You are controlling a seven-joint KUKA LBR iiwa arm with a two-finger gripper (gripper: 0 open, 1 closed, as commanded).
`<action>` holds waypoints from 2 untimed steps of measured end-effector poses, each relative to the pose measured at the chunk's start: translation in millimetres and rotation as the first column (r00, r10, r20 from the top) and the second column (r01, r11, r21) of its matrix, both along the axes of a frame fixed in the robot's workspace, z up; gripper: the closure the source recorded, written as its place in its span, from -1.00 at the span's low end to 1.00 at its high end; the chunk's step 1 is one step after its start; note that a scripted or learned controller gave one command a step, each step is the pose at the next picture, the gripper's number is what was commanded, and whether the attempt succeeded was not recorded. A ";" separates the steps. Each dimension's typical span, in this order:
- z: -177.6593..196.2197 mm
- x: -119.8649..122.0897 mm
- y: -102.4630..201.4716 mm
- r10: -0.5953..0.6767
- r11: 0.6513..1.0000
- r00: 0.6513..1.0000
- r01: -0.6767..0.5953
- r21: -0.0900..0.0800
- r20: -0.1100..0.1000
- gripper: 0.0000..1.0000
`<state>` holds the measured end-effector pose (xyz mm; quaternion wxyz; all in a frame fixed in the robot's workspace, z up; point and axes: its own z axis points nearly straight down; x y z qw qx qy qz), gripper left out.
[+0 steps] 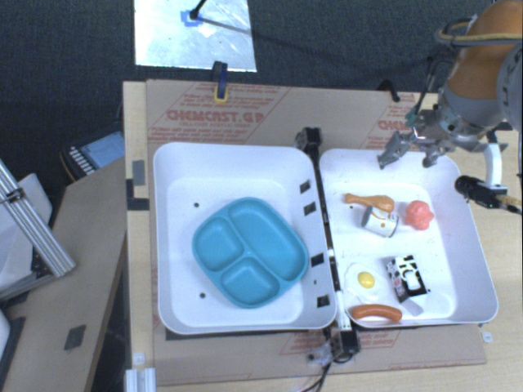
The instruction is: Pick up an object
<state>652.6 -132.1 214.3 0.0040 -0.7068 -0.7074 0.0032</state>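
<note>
Dark carpeted floor (65, 47), shiny metal sheet (194, 24) lying on it, tan side table (73, 284), aluminium rail (29, 227)

Two bins sit side by side on the bench, the left bin (176, 178) holding a divided tray (249, 251) near its middle. In the right bin (466, 243) a drumstick (369, 202) lies toward the back, a can (381, 222) just before it, a round fruit (418, 214) to their right – nearer the front lie a fried egg (364, 281), a small box (406, 278) right of it, and a sausage (376, 314) at the front wall
</note>
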 end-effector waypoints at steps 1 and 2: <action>7.1 2.6 0.3 0.002 1.000 1.000 -0.002 -0.002 0.012 -1.00; -50.3 3.9 -8.6 0.000 1.000 1.000 0.000 -0.001 0.008 -1.00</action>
